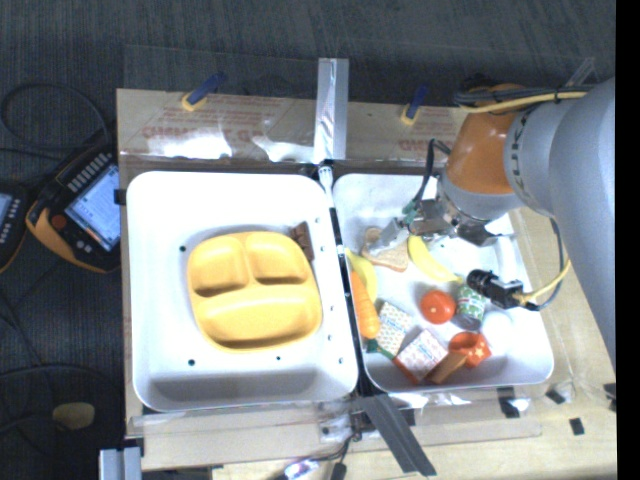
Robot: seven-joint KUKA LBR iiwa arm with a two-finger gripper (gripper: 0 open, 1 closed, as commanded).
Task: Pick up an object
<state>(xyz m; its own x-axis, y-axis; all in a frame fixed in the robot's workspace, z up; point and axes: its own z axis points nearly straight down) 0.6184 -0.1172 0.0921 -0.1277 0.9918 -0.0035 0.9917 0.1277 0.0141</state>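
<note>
Hovering over the right bin (530, 363), the gripper (418, 216), finger state indiscernible, has the banana (430, 260) just at five o'clock, long axis eleven-to-five

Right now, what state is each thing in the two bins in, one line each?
Yellow tray: flat, upright, alone in the left bin.
Gripper: low over the right bin, fingers hard to read.
Banana: lying flat, just under the gripper.
Tomato: resting loose, mid bin.
Carrot: lying along the left wall.
Small box: lying tilted among the clutter.
</note>
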